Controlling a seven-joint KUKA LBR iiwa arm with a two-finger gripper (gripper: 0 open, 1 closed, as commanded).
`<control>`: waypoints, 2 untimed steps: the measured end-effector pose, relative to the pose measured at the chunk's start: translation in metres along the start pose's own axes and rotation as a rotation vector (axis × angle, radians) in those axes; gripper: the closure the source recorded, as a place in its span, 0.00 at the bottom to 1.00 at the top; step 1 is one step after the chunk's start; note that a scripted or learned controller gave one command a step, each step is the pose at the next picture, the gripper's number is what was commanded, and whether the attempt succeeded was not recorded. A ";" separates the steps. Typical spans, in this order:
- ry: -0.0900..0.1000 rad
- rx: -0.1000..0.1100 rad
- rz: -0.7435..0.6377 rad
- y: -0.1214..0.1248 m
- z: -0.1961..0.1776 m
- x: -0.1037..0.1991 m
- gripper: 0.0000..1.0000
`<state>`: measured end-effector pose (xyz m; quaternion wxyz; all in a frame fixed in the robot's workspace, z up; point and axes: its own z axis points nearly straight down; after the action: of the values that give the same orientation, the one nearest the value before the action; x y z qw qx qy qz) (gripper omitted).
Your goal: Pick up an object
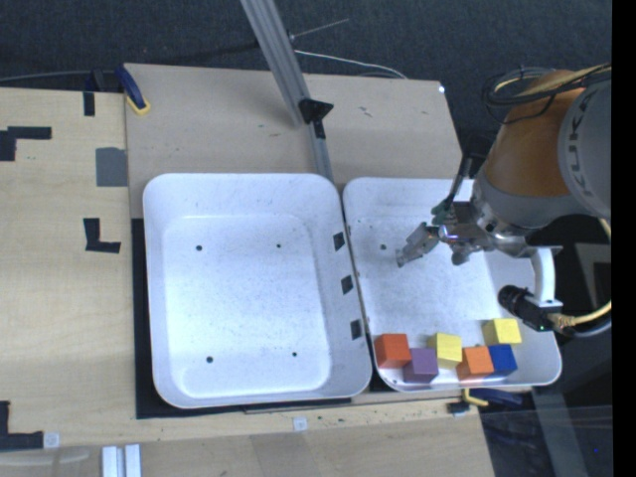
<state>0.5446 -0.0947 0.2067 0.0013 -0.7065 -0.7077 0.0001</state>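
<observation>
Gripper (412, 250) hovered mid right bin (397, 202), nothing between fingers; spread or pressed together: couldn't tell | blocks (447, 353) bunched at 6 o'clock wall, likely slid there.

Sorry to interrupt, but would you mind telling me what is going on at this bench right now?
A grey and orange arm reaches in from the right, with its gripper over the middle of the right bin. Nothing shows between its fingers. The coloured blocks sit along that bin's near edge: an orange block, a purple block, a yellow block and a few more beside them. The left bin sits alongside.
</observation>
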 end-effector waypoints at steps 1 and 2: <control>0.001 0.000 -0.008 0.034 0.016 0.072 0.00; 0.000 -0.001 -0.007 0.044 0.015 0.130 0.00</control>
<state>0.5888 0.0350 0.1914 0.0012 -0.7041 -0.7101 -0.0002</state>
